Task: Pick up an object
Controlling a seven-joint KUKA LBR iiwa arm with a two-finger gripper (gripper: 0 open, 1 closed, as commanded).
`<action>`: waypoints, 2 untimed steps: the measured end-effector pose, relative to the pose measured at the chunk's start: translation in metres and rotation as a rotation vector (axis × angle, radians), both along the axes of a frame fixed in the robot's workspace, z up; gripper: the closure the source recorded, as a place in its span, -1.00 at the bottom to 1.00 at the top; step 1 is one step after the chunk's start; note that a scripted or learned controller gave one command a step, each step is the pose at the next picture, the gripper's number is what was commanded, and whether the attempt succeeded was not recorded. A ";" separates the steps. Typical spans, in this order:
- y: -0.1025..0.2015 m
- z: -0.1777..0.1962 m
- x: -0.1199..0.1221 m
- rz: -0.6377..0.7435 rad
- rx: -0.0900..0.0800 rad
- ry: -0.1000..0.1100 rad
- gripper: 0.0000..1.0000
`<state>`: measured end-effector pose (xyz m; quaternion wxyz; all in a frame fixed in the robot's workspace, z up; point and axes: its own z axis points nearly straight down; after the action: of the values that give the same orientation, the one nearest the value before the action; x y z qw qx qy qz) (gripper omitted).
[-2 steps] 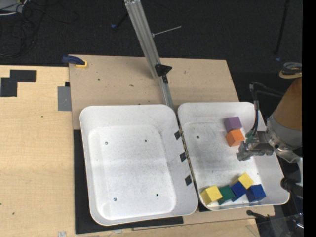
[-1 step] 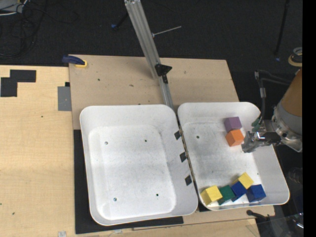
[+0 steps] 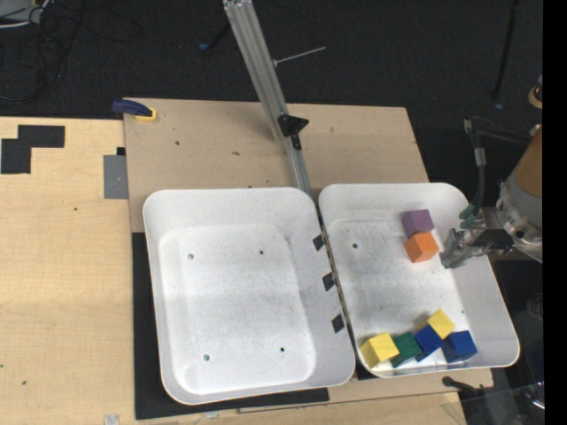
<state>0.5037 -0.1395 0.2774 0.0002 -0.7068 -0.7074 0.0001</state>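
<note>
Robot gripper [image 3: 454, 248] hovers just right of a small orange foam cube [image 3: 423, 246] in the right white bin [image 3: 372, 204], holding nothing; finger state unclear. Nothing picked yet.

light: even, overhead | bins [image 3: 232, 204] bright | background dark | slightly soft

claw [image 3: 457, 244] low, arm tilted (right side)

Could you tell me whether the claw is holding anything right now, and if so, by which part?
Nothing is held: the claw sits just right of the orange block, with nothing between its fingers.
</note>
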 end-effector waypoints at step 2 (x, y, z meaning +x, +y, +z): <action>0.094 -0.007 0.042 0.002 0.001 0.002 1.00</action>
<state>0.5454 -0.0453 0.2700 0.0011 -0.7060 -0.7082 0.0003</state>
